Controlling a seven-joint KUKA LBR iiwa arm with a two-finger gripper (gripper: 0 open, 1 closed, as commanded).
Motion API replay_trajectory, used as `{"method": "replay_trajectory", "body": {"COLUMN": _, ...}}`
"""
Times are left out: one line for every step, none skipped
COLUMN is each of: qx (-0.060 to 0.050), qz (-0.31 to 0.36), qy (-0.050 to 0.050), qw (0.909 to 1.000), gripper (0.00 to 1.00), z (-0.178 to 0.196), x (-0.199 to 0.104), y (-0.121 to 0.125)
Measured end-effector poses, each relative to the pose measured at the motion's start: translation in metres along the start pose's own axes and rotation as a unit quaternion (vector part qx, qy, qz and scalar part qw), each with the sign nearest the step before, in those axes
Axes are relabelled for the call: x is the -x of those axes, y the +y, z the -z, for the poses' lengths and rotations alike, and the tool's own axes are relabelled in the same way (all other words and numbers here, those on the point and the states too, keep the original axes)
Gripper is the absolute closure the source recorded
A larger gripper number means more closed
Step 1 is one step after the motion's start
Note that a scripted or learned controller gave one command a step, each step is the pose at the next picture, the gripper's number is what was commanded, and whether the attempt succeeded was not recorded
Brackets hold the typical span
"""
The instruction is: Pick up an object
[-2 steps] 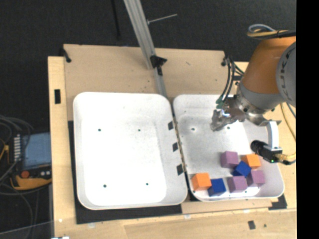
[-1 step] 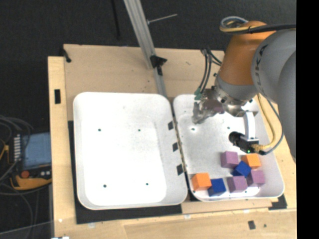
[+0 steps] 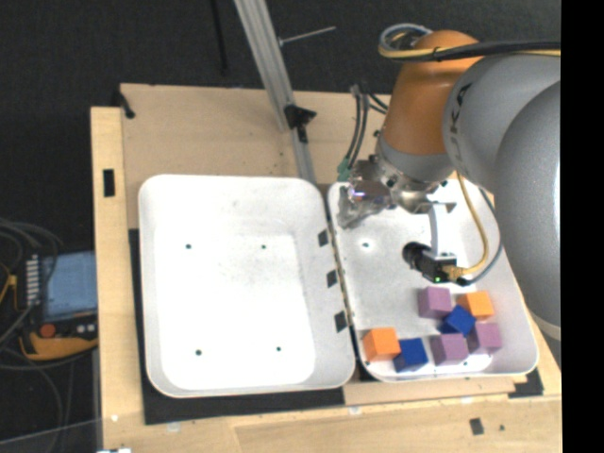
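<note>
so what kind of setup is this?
Looks like a lab grasping testbench, not a factory line: an arm over two white bins, small foam-like blocks in the right one, loose cables and a box at left.

Two white bins sit side by side on the surface (image 3: 212,135): the left bin (image 3: 231,281) and the right bin (image 3: 377,253). In the right bin lie seven small blocks. Three are purple (image 3: 435,300) (image 3: 449,348) (image 3: 488,335), two are orange (image 3: 381,343) (image 3: 478,304), and two are blue (image 3: 411,354) (image 3: 460,321). One robot arm (image 3: 425,111) reaches over the right bin.
</note>
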State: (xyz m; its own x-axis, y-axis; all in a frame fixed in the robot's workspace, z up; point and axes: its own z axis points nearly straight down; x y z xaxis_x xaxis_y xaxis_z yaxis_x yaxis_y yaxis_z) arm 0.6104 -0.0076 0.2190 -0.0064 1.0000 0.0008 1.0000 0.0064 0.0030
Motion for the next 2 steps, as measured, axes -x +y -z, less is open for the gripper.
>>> {"method": "replay_trajectory", "body": {"qx": 0.000, "qz": 0.000, "qy": 0.001, "qw": 1.0000, "gripper": 1.00, "z": 0.013, "x": -0.050, "y": 0.011}}
{"method": "replay_trajectory", "body": {"qx": 0.000, "qz": 0.001, "qy": 0.001, "qw": 1.0000, "gripper": 1.00, "z": 0.023, "x": -0.105, "y": 0.031}}
